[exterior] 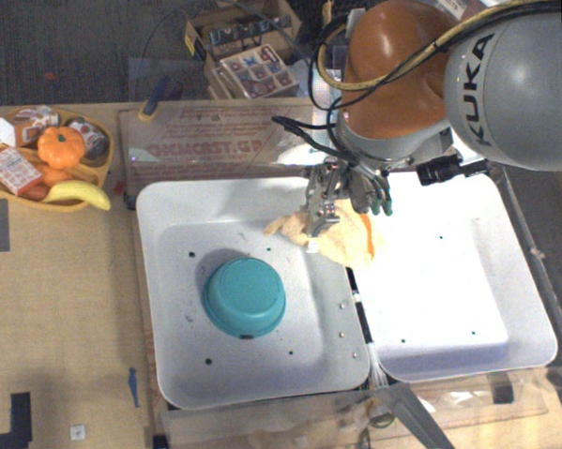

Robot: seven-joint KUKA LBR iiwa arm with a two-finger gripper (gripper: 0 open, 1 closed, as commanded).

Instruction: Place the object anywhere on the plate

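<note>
- Fingers of the gripper (341, 211) hang over the far right corner of the left bin (168, 225); whether they are parted or pinched on anything I cannot tell.
- Just below them lies the object (343, 242), a pale, yellow-orange crumpled thing at the seam between the two bins.
- It looks light, soft and floppy, likely to sag; a raised fold near its middle seems the best hold.
- Teal plate (245, 297) sits mid-bin, near and left of the object, well apart.
- Right bin (453, 285) lies alongside; the wooden tabletop (61, 324) carries a fruit bowl (43, 166) at far left.
</note>
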